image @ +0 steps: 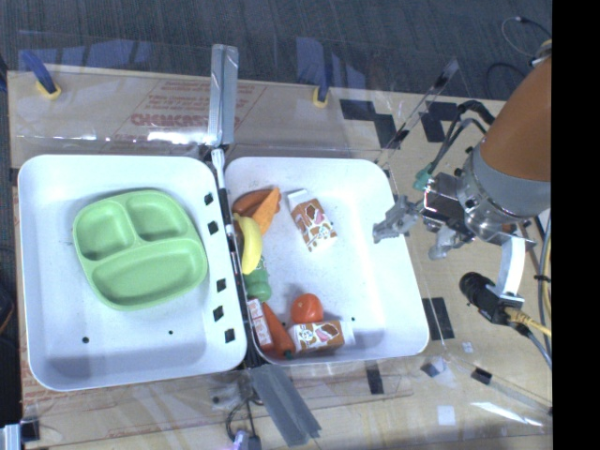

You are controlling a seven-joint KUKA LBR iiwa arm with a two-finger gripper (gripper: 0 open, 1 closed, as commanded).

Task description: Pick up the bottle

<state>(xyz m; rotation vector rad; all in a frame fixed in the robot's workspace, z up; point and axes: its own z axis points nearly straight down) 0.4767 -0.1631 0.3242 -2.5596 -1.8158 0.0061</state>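
A small red bottle (271, 329) lies on its side at the front left of the right bin (361, 181), against the divider wall, with a green item above it and a brown carton beside it. My gripper (413, 237) hangs above the right rim of that bin, well to the right of the bottle. Its two fingers stand spread apart, open, with nothing between them.
The right bin also holds an orange carrot-like piece (260, 205), a banana (249, 242), a white and brown carton (313, 223), a tomato (307, 307) and a brown carton (319, 337). A green divided plate (141, 247) lies in the left bin (56, 345).
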